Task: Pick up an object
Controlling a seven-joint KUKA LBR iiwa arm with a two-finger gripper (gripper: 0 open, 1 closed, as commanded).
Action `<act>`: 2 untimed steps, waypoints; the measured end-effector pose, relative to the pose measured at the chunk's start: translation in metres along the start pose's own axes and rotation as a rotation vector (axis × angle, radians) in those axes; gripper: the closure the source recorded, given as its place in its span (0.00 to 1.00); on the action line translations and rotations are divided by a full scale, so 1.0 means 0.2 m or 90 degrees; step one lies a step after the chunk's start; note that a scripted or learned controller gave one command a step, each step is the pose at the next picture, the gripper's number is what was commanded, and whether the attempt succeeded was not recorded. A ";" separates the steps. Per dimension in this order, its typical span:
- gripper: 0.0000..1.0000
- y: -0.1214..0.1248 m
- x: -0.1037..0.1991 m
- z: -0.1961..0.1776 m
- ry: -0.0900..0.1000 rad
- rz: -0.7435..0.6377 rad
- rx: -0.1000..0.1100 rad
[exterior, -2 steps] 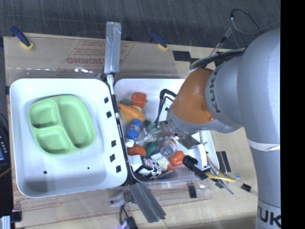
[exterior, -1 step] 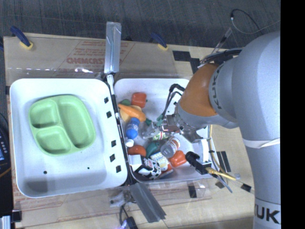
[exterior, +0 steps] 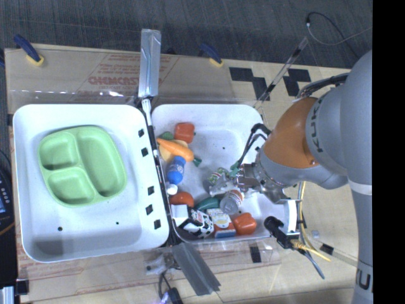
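Reaching in from the right, the arm [exterior: 316, 144] has its gripper [exterior: 223, 181] low in the right bin [exterior: 215, 116], down among the clutter near the bin's middle. Whether the tool is wide, narrow or closed on anything cannot be told — its tip is lost against shiny, crumpled items.

Candidates for picking all lie in this bin. A silvery crumpled object [exterior: 218, 177] sits right at the tool, with a small can [exterior: 231, 202] just below it. Along the bin's left side lie a red block [exterior: 184, 132], an orange carrot-like toy [exterior: 174, 149] and a blue bottle [exterior: 175, 170]. At the near edge sit a red piece [exterior: 244, 223] and a black-and-white toy [exterior: 201, 225]. The left bin [exterior: 25, 233] holds a green divided tray [exterior: 81, 164].

The risk, as I judge it, comes from crowding — items here touch or overlap, so closing could pinch two at once, or nudge the round can aside and catch nothing. The crumpled object looks thin and slippery; a grip on a loose fold could slide off during the lift. A descent too deep could also press into the bin floor.
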State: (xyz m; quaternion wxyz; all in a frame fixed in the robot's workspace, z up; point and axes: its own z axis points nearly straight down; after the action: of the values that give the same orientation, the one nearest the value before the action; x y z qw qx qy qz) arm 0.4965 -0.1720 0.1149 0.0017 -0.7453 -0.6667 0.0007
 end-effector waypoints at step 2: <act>0.00 0.11 0.06 0.11 -0.002 -0.220 -0.004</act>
State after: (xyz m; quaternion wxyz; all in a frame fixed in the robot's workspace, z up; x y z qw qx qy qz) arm 0.5191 -0.1618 0.0928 -0.0012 -0.6193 -0.7851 -0.0007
